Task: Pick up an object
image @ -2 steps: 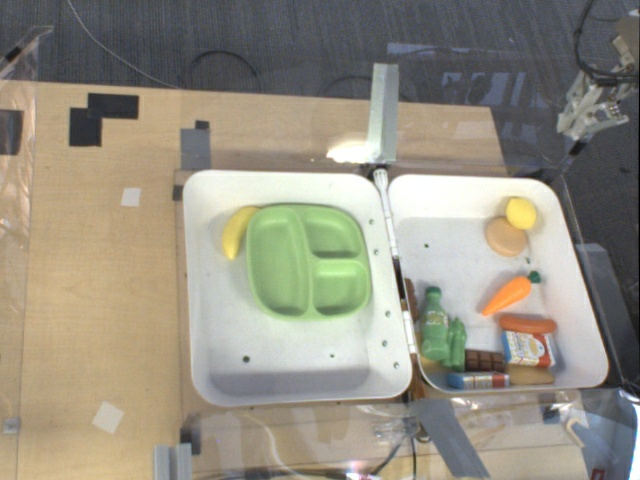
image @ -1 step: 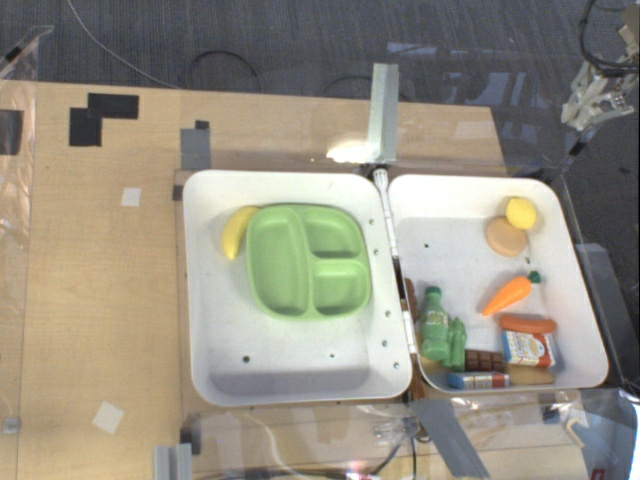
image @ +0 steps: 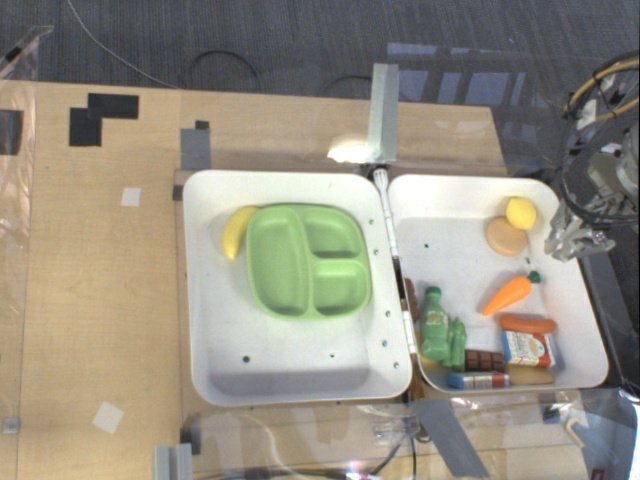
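Observation:
My gripper (image: 566, 240) hangs over the right rim of the right bin (image: 450, 213), just right of a yellow lemon (image: 520, 212) and a tan round piece (image: 507, 236). It stands apart from both, and I see nothing in it. Below them lies an orange carrot (image: 510, 294). Along the bin's front sit a green bottle (image: 434, 323), a red sausage (image: 526, 323), a small printed box (image: 527, 348) and a brown chocolate bar (image: 485, 361).
The left bin (image: 215, 358) holds a green divided plate (image: 305, 261) with a yellow banana (image: 235, 230) at its left edge. A metal post (image: 383, 113) stands behind the seam between the bins. Cables (image: 600, 88) hang at the far right.

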You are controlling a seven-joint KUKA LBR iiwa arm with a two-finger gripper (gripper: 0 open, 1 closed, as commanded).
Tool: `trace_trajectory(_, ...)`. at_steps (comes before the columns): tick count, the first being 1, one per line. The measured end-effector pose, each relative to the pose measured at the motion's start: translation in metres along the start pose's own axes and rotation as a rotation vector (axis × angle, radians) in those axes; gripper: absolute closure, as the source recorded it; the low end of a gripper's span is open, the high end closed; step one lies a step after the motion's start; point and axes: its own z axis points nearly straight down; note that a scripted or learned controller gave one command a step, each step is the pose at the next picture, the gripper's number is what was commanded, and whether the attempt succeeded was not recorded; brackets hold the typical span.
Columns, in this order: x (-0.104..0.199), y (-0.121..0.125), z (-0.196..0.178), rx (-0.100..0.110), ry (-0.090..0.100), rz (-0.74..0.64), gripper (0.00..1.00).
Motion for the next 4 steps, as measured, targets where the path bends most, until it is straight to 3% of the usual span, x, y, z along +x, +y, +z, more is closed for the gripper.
trace_trajectory(1,-0.040,-0.021,-0.035,0.010,-0.010,-0.062,1.00)
trace_trajectory(4,-0.047,-0.023,-0.077,0.032,-0.039,-0.059,1.00)
